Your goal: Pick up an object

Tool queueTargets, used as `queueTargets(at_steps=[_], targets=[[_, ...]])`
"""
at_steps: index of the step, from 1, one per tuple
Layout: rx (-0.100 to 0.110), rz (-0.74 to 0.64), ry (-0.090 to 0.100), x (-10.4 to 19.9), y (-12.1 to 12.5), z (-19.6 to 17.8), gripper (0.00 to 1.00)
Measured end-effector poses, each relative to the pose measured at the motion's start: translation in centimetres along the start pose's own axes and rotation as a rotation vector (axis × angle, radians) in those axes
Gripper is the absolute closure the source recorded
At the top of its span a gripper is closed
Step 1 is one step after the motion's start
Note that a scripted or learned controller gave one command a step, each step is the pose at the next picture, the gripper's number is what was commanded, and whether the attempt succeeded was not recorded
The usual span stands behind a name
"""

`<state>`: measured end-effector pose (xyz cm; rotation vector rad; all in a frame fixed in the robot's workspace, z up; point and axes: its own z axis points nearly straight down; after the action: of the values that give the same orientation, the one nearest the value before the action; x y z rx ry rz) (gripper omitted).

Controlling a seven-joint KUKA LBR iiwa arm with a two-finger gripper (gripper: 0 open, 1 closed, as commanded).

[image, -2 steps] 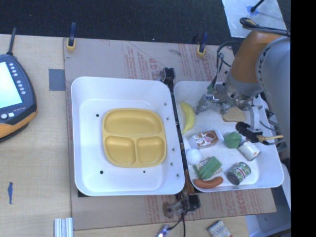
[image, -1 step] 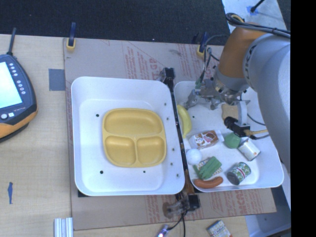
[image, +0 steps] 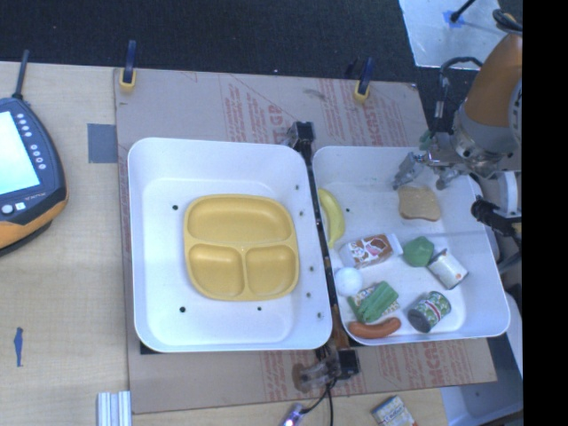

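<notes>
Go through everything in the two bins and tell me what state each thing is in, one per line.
Yellow tray: flat in the left bin, its compartments bare.
Banana: lying along the right bin's left wall.
Toast: flat, just below the hand.
Can: on its side.
Hot dog: lying at the near edge.
White ball: resting by the divider.

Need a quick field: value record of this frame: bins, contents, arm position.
left bin: holds a yellow divided tray
right bin: banana, bread slice, snack packet, green pepper, white egg, green veg, sausage, can, small white cup
arm: over the right bin's far right corner
gripper: just above the bread slice, holding nothing visible
bench extras: teach pendant at left
</notes>
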<state>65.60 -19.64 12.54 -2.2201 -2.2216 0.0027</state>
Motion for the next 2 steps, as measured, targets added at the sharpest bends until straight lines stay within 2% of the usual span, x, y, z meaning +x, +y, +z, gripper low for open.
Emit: queueTargets(at_steps=[1, 2], targets=[[0.004, -0.004, 0.0, -1.6, -7.9, 3.4, 0.0], [-0.002, -0.004, 0.001, 1.7, -0.1, 3.3, 0.0]])
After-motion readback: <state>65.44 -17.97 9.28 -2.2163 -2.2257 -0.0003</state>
